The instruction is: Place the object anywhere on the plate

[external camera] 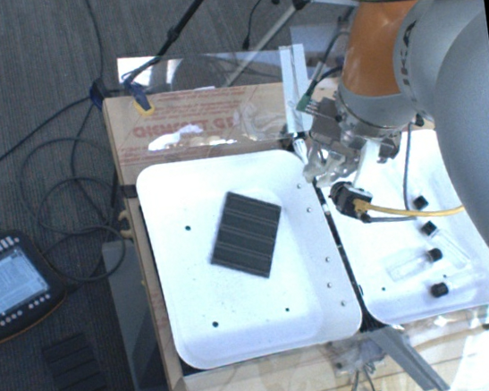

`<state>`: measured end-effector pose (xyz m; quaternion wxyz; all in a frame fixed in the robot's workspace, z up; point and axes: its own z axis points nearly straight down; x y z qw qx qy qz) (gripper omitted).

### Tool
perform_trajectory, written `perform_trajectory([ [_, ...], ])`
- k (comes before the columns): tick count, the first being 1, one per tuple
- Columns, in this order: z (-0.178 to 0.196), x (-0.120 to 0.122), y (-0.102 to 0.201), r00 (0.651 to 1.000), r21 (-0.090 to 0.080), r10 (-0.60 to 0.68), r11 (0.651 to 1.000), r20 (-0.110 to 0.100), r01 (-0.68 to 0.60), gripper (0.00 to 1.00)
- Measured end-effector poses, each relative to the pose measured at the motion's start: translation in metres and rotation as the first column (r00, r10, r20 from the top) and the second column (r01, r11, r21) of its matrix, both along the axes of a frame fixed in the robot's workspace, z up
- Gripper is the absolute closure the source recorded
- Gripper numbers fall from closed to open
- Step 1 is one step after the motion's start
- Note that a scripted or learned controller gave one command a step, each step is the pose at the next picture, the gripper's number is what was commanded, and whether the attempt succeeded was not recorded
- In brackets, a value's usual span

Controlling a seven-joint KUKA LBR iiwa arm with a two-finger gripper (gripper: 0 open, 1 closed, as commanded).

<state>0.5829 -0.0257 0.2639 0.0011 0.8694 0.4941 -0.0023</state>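
The arm [441, 54] enters from the right, with its orange band [379, 31] above the wrist. The tool [329, 167] is positioned over the seam between the two white bins, near their far edge. Whether the tool is spread, pressed together or pinching anything cannot be determined. A black fitting [346, 197] with a yellow cable [410, 214] sits just below the tool, and the cable runs right across the right bin.

Left bin [187, 334]: the dark ribbed plate [247, 235] lies flat near the centre, turned at a slant to the bin walls. It is well apart from the tool.

Right bin [395, 304]: four small black pieces [429, 229] lie in a loose column on the bin floor, apart from each other. A small clear piece [406, 265] lies flat just left of the lower pieces. Which of these is the object to be placed cannot be established. All of them rest in the right bin, well apart from the plate.

Surroundings: a cardboard sheet [207, 118] lies on the desk behind the bins. A handheld control unit [5, 287] with a screen lies on the floor to the left, with a second dark ribbed slab [72, 368] on the floor nearer the camera
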Motion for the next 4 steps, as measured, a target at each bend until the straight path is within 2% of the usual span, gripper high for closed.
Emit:
perform_trajectory([
  [1, -0.049, 0.037, 0.115, 0.980, 0.003, 0.197, 0.980, -0.002, -0.197, 1.00],
  [2, -0.091, 0.049, 0.243, 0.958, 0.005, 0.286, 0.958, -0.002, -0.286, 1.00],
  [3, -0.091, 0.050, 0.239, 0.960, 0.002, 0.281, 0.960, -0.002, -0.281, 0.00],
  [4, -0.119, 0.072, 0.258, 0.979, -0.002, -0.203, 0.979, 0.000, 0.203, 0.00],
])
